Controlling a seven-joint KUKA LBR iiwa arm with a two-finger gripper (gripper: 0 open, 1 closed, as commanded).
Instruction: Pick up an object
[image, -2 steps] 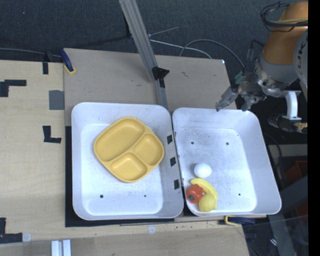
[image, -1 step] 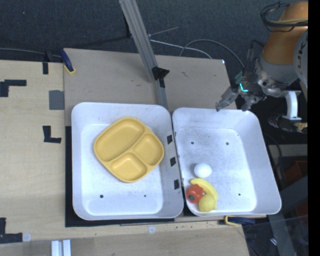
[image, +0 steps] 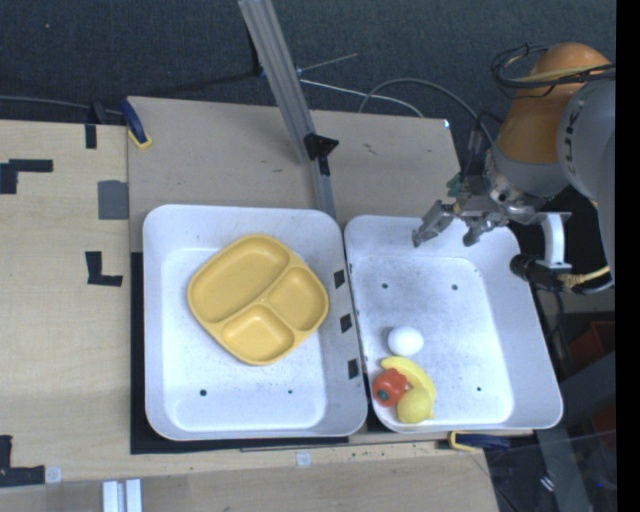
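At the far left the wooden bench (image: 60, 300) carries a few dark tape marks, and a blue and yellow clamp (image: 137, 126) sits on the edge of the board behind the bins. The left bin (image: 170, 400) holds a yellow plate (image: 258, 298) with three compartments, lying flat and turned at an angle, closer to the bin's back half. A grey metal pole (image: 290, 90) slants down from the top of the view and ends near the seam where the two bins meet. In the right bin (image: 500, 340), a white ball (image: 405, 341) lies toward the near left part of the floor. Just in front of it, in the near left corner, a red toy (image: 391, 385) and a yellow toy (image: 414, 395) are pressed together; their exact shapes are hard to make out, though the yellow one looks like a banana. The gripper (image: 449, 229) hangs over the back rim of the right bin, well apart from the ball and the toys, its two fingers spread apart with nothing between them. Behind it, at the right edge, the grey arm (image: 590, 120) with its orange band (image: 540, 100) reaches in.
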